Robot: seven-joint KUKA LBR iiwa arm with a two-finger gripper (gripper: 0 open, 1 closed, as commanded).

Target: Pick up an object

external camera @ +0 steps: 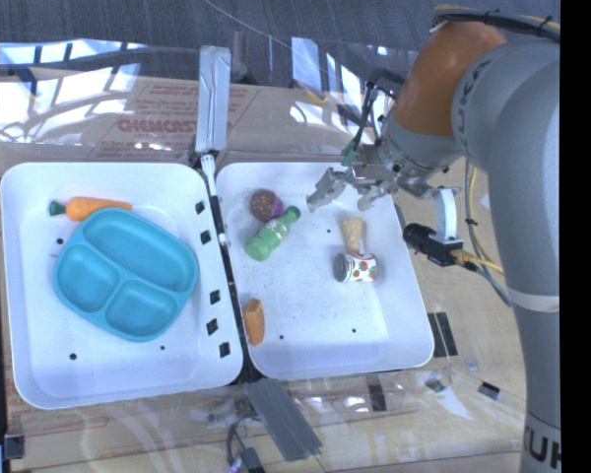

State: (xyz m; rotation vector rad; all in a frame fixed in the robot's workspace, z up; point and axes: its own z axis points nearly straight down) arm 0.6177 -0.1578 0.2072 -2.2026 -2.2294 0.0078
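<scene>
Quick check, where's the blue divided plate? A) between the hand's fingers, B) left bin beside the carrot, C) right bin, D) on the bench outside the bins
B: the blue divided plate lies in the left bin, just below the carrot; the hand is over the right bin.

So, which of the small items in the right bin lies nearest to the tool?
The beige cone-shaped piece, just below the tool; the green bottle and patterned can lie farther away.

Grey arm (517, 166) w/ orange band
</scene>
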